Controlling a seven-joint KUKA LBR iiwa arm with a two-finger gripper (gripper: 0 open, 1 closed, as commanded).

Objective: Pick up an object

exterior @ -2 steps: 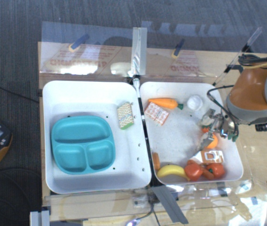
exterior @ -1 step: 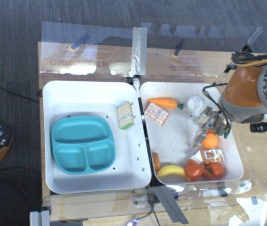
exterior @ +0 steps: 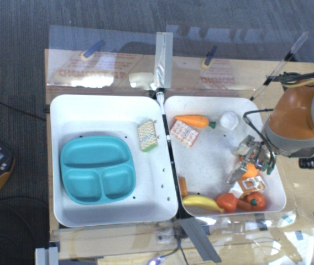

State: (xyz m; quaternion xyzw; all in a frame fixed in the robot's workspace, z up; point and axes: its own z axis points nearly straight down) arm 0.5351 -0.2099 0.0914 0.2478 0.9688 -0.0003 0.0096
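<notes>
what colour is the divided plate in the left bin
Teal, a plain turquoise-blue all over; the divided plate shows clearly in the camera view.

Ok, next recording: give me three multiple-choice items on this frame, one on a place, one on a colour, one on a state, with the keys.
1. Where does the divided plate lie?
A. in the left bin
B. in the right bin
C. on the bench outside both bins

2. What colour is the divided plate?
A. red
B. teal
C. yellow

3. How does the carrot lie?
A. standing upright against the wall
B. on top of the banana
C. flat on the floor of the right bin, near its far wall

Key: 1 A, the plate fills much of the left bin's floor. 2 B, its whole surface is teal. 3 C, the carrot lies flat, its green end towards the arm, well apart from the banana at the near wall.
</notes>
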